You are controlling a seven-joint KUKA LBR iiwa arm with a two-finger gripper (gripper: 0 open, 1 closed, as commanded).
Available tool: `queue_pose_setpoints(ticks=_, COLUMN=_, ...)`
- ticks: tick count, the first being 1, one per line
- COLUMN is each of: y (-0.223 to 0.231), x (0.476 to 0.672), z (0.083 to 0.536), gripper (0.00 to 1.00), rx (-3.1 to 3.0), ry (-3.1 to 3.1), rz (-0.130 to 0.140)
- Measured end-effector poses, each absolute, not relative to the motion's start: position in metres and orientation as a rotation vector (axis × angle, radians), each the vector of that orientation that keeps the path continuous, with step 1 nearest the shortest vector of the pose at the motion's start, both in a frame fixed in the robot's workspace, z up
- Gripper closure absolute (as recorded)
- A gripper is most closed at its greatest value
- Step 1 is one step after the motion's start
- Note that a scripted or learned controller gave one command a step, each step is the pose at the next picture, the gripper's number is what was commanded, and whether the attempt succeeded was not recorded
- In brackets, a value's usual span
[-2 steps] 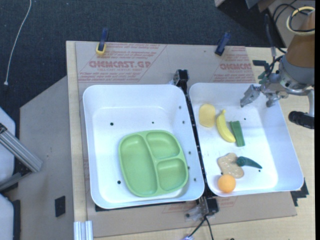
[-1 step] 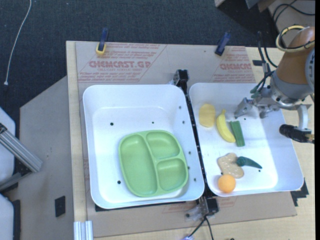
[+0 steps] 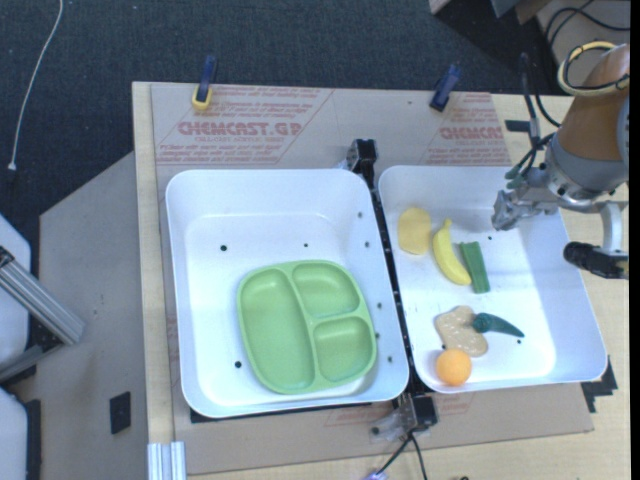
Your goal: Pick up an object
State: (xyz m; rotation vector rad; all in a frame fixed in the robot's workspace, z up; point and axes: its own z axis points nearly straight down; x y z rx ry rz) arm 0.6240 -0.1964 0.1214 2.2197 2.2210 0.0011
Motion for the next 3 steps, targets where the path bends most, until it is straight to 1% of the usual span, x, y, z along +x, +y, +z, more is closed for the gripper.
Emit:
queue_pose_setpoints(ticks=1, y=-0.192, x=0.632, z=0.183, gripper=1.00, rx=2.213, ry=2.217, rz=0.007)
queue_pose_setpoints(ticks=2, y=-0.192, x=0.634, z=0.212, gripper=1.00, rx=2.216, ry=2.218, rz=0.004)
queue_pose_setpoints(ticks=3, y=-0.138, x=0.616, z=0.224, gripper=1.00, rx=2.219, ry=2.229, rz=0.000)
